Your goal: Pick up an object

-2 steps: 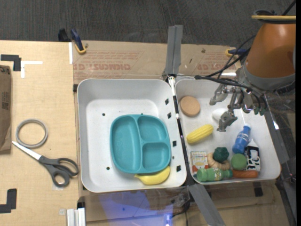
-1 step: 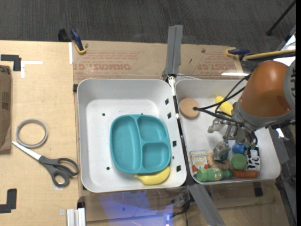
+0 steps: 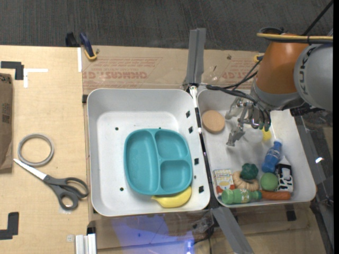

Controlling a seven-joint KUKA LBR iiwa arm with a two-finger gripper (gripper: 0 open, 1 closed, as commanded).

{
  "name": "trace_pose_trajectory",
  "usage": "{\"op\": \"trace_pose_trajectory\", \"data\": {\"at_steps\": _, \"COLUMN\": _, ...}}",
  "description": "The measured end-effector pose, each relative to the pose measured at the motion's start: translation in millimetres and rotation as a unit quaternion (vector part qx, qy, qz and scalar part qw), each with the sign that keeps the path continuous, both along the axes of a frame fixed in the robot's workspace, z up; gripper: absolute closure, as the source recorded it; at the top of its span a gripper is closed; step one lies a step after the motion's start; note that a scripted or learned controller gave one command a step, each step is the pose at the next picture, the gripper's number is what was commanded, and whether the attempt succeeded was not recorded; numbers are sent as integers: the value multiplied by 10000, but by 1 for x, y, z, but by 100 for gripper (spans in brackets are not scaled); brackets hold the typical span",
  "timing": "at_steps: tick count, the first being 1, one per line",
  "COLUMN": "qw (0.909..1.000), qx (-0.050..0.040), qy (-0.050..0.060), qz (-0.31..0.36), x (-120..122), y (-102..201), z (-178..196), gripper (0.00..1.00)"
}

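Here the fingers (image 3: 239, 127) hang open, empty — blue bottle (image 3: 271, 156) lies upright-slanted, cap toward them

You've got the tray (image 3: 158, 160) in the left bin (image 3: 100, 142), banana (image 3: 174, 199) at its front edge; scissors (image 3: 55, 183) and tape roll (image 3: 35, 148) on tabletop (image 3: 42, 99) further left.

Scissors (image 3: 57, 184) lie just below a tape roll (image 3: 36, 148).

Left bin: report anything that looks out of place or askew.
The teal plastic divided plate sits tilted in the left white bin, lying on top of a yellow banana whose curve pokes out under its lower edge. Nothing looks spilled or damaged.
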State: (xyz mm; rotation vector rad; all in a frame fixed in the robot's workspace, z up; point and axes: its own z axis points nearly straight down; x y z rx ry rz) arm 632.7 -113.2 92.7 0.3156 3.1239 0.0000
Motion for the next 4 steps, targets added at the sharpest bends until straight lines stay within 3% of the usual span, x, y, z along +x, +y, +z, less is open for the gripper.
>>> {"op": "trace_pose_trajectory", "data": {"at_steps": 1, "qw": 9999, "qx": -3, "qy": -7, "qz": -135, "x": -64, "y": -53, "z": 0, "gripper": 0}}
{"op": "trace_pose_trajectory", "data": {"at_steps": 2, "qw": 9999, "qx": -5, "qy": -12, "qz": -115, "x": -95, "y": -109, "z": 0, "gripper": 0}}
{"op": "trace_pose_trajectory", "data": {"at_steps": 3, "qw": 9988, "qx": -1, "qy": -26, "qz": -493, "x": -152, "y": -82, "z": 1, "gripper": 0}}
{"op": "trace_pose_trajectory", "data": {"at_steps": 4, "qw": 9990, "qx": 80, "qy": 0, "qz": -449, "x": -150, "y": -96, "z": 0, "gripper": 0}}
